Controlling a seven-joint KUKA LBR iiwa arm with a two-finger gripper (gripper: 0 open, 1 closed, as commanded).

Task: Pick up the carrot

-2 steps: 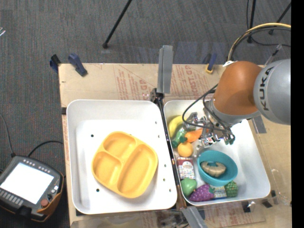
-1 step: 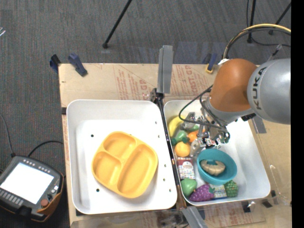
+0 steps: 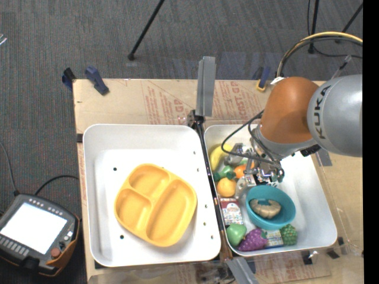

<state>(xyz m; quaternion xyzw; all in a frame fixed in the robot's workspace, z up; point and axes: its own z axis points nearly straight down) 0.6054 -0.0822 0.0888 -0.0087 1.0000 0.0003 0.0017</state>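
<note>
The carrot [image 3: 238, 171] is a small orange piece with a green top [image 3: 225, 173], lying in the left part of the right bin [image 3: 314, 188] among other toy foods. My gripper [image 3: 251, 169] hangs low over the bin, right beside the carrot and partly covering its right end. The arm's orange band and grey wrist hide the area behind it. Whether the carrot is in my grasp cannot be made out.
Around the carrot lie a yellow fruit [image 3: 217, 156], an orange fruit [image 3: 225, 187], a small carton [image 3: 231, 211], a green piece [image 3: 235, 234], purple grapes [image 3: 254, 239] and a teal bowl [image 3: 270, 206] with a tan item. A yellow divided plate [image 3: 156, 204] lies in the left bin [image 3: 100, 158].
</note>
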